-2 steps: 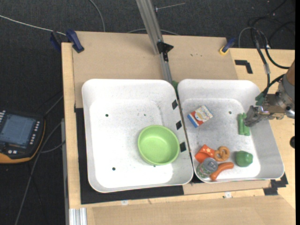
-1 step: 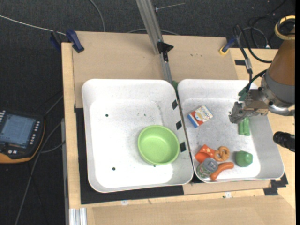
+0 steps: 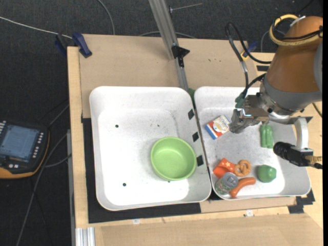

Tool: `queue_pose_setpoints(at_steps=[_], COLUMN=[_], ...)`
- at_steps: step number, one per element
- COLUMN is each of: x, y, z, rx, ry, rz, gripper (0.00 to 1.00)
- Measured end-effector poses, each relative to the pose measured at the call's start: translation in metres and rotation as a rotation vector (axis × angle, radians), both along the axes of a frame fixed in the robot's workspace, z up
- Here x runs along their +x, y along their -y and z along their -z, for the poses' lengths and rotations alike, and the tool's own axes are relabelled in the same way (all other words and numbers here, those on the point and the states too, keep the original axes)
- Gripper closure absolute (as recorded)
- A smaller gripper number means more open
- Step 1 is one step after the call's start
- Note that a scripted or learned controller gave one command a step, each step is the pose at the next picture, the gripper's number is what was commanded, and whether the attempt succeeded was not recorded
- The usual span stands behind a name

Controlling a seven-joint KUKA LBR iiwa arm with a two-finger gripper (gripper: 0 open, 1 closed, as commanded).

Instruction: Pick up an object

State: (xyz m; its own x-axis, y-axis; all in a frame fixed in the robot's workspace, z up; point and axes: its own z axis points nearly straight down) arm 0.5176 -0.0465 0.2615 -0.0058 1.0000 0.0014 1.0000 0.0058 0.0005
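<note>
My gripper (image 3: 237, 125) hangs over the middle of the right bin (image 3: 287, 188), its tip just right of a small white, red and blue packet (image 3: 217, 126). Nothing shows between its fingers, and the packet lies beside them, not in them. A green block (image 3: 266, 136) lies to the gripper's right. Toward the bin's front edge sit an orange toy (image 3: 224, 166), a pretzel-like piece (image 3: 243, 166), a green rounded toy (image 3: 266, 173), a red sausage-shaped piece (image 3: 241, 185) and a grey lid-like disc (image 3: 227, 181).
A green bowl (image 3: 173, 158) rests in the left bin (image 3: 107, 137) near the divider between the bins. A metal pole (image 3: 166, 24) rises from the back of the bench. A black fitting (image 3: 289, 153) juts from the arm over the right bin's right side.
</note>
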Motion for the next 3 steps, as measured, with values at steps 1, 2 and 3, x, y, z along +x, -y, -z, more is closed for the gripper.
queue_pose_setpoints(at_steps=[1,2,3], x=[0.017,0.026,0.037], y=[-0.05,-0.1,-0.145], z=[0.001,0.001,0.011], rx=[0.0,0.0,-0.001], ry=[0.0,0.0,-0.001], rz=[0.001,0.001,0.002], gripper=[1.0,1.0,1.0])
